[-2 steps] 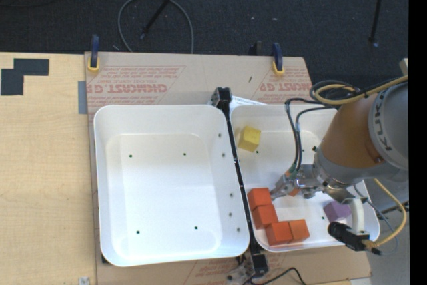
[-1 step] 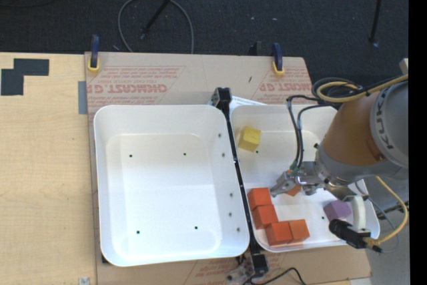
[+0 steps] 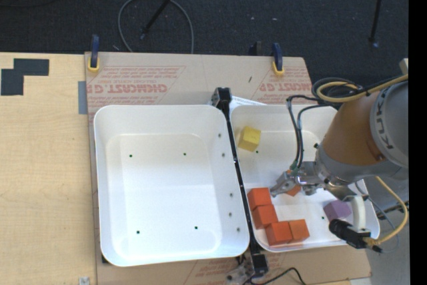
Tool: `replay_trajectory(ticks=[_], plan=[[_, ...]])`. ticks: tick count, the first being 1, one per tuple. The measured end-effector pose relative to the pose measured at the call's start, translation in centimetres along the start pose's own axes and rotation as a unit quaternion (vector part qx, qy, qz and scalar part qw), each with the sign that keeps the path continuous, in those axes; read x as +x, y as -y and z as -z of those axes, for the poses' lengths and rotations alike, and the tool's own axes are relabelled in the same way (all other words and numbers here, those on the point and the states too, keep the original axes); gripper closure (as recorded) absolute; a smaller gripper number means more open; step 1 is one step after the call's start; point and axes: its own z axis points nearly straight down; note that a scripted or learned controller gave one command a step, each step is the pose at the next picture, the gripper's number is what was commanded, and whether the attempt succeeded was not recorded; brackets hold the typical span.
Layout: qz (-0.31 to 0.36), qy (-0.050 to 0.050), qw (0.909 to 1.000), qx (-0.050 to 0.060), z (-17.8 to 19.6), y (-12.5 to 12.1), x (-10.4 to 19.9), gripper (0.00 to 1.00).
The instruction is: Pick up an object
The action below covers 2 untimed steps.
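I am the arm [image 3: 360, 133], and I reach in over the right bin [image 3: 313, 118]. My fingers [image 3: 288, 185] hang low inside that bin, near its middle. They are small and dark from up here, and I cannot tell if they are spread or pressed together. A bit of orange shows right by them, but I cannot tell what it is. The orange L-block [image 3: 273, 218] lies on the bin floor just below my fingers, toward the front wall of the bin. It starts close to the black bar [image 3: 235, 163] that runs between the two bins and bends along the front. The yellow cube [image 3: 250, 139] sits in the back part of the right bin, near the black bar and well apart from my fingers. A purple block [image 3: 337, 210] lies on the far side of the bin from the black bar, next to my wrist. The left bin [image 3: 107, 143] sits on the other side of the black bar. Both bins rest on a cardboard sheet [image 3: 167, 80] on the table [image 3: 40, 163].
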Motion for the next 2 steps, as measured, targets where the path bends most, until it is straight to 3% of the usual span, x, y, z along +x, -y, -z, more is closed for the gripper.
replay_trajectory(ticks=[2], plan=[[0.000, 0.000, 1.0000, 0.000, -1.0, -1.4, -0.1, 0.00]])
